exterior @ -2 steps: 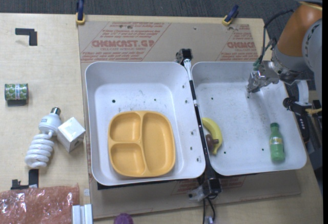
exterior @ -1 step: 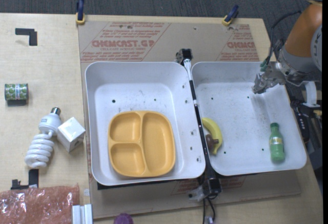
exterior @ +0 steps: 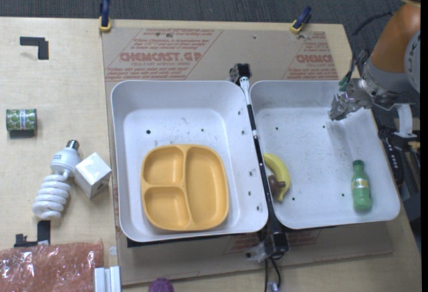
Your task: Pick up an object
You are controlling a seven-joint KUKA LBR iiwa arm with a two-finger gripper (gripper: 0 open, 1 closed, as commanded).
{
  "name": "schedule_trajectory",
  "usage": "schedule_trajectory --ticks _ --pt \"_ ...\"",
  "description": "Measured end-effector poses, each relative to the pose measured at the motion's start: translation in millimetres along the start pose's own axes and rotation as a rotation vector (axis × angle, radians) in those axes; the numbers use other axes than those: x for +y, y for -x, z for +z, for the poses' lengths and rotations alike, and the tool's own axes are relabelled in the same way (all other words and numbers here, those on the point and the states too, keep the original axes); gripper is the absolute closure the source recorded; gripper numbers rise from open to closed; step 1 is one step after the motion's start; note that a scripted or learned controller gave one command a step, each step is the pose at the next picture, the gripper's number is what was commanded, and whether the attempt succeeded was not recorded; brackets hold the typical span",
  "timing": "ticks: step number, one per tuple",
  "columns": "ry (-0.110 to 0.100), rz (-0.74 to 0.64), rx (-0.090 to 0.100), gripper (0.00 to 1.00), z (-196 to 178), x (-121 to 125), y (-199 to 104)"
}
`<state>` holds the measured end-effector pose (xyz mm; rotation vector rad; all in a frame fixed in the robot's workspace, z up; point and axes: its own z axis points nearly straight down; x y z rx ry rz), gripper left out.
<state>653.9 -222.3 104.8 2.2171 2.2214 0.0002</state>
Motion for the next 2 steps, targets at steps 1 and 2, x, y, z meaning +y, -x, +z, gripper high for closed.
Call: schedule_trajectory --ticks 1,2 --pt "-0.002 0.004 0.002 1.00 2.3 -47.2 -19.1" --pt "0.000 0.003 0.001 1.00 11.7 -33.4 -0.1"
